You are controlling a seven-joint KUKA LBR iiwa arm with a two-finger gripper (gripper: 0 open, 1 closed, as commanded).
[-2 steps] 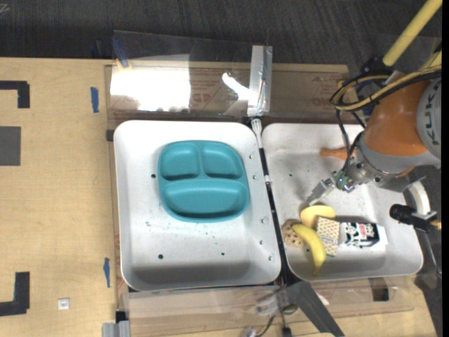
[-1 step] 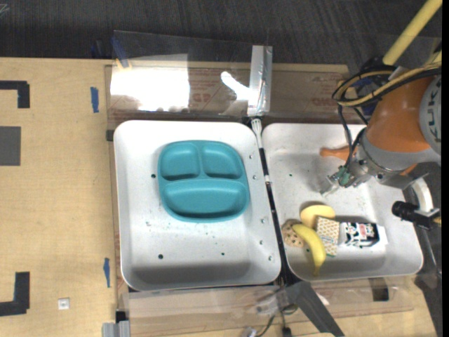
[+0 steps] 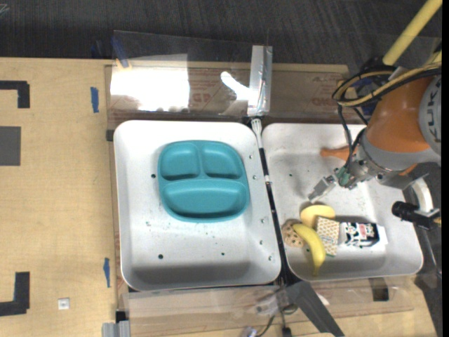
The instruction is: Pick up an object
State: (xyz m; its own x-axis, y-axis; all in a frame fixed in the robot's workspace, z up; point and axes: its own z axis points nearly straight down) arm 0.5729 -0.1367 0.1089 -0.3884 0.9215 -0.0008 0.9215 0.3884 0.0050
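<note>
Dark grey carpet lies beyond the far edge of a tan cardboard-covered bench, on which two shallow white bins sit side by side, touching along their inner rims. Inside the left white bin rests a teal plastic divided plate with three compartments, placed toward the far half of the bin. Along the near wall of the right white bin a small cluster of things is gathered: a yellow banana curving from the middle of the bin down toward the near rim, a tan patterned packet lying against the banana's right side, a small carton with dark blue and white print lying flat just right of the packet, and a brown round cookie-like piece at the banana's left, near the dividing rim. An orange object shows at the far side of this bin, partly hidden by the arm. The grey arm with its orange band reaches in from the right, and its two-finger gripper hangs over the bin's middle, pointing left and down, above bare white floor. Its metal fingers look slightly parted with nothing between them, though the view is small and blurred there. The banana lies just nearward of the fingertips, close but apart from them.
</note>
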